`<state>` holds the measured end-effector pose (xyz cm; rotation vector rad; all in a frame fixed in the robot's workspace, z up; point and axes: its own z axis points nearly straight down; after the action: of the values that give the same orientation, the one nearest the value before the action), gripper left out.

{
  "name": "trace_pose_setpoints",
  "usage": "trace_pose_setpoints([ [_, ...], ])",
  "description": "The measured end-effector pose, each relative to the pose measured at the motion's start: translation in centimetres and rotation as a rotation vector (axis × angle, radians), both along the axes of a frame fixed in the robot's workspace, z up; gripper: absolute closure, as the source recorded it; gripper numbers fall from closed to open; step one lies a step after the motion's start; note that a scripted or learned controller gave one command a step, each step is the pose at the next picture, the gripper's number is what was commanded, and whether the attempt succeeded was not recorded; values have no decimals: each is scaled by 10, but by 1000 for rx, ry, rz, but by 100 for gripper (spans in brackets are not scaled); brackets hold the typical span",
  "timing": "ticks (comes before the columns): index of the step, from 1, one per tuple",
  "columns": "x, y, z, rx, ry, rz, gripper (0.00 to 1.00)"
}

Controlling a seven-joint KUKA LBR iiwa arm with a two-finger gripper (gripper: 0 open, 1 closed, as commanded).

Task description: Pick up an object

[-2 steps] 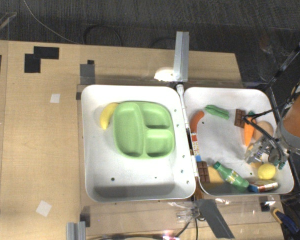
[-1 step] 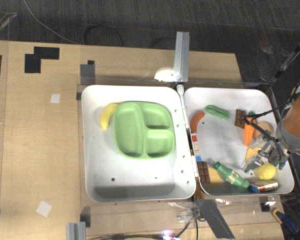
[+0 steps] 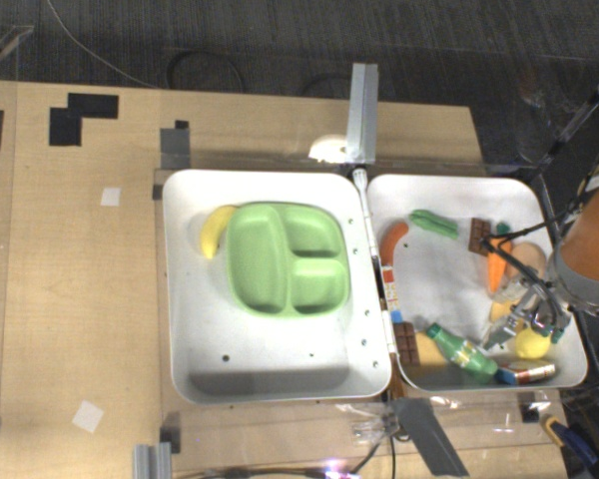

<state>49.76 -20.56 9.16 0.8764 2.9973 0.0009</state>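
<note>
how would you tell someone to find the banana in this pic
Start at the left white bin, the one holding the big green divided tray. The banana lies against that tray's upper left edge. It is the sole yellow curved thing in that bin.

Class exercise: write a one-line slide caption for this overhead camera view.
Gripper low in the right bin among toy foods; green tray and banana in the left bin.

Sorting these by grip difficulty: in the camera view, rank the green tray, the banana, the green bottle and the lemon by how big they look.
1. green tray
2. green bottle
3. banana, partly hidden by the tray, so unsure
4. lemon
</note>
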Motion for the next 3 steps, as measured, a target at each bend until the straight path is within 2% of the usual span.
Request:
trace_pose_setpoints([
  [1,-4,4,0,-5,-3,25,0],
  [2,-5,22,-1,-4,0,42,0],
  [3,-5,20,-1,-3,-1,75,0],
])
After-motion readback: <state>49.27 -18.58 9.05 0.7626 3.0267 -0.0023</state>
